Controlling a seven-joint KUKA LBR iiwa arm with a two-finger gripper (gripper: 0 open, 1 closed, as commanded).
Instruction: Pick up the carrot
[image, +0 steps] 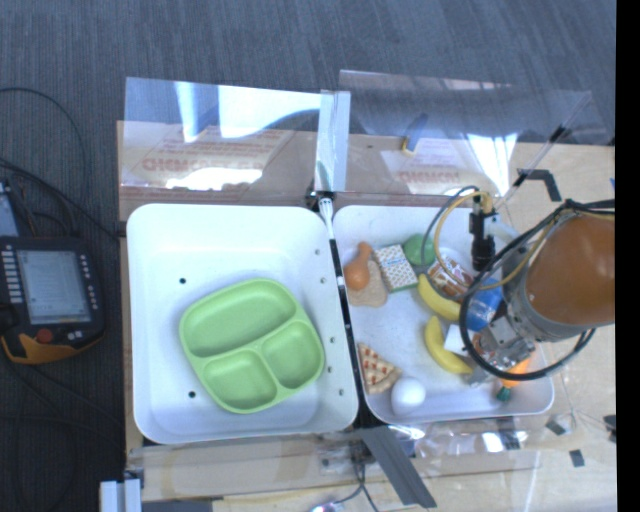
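Carrot (512, 372) lies at the right bin's (440, 408) lower right corner, largely hidden under the gripper (500, 345).
Camera view: the arm's wrist hangs over that corner, cables looped around it; jaw state cannot be told. Two bananas (440, 320), a white egg (408, 394), a waffle piece (375, 367) and a boxed item (396, 266) share the right bin. Left bin (160, 400) holds a green divided plate (252, 344).

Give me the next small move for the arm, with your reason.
Probably ease straight down and close: the arm hangs over the right bin's right corner, and an orange tip, likely the carrot, peeks from under its wrist. The fingers are hidden, so this is a guess.
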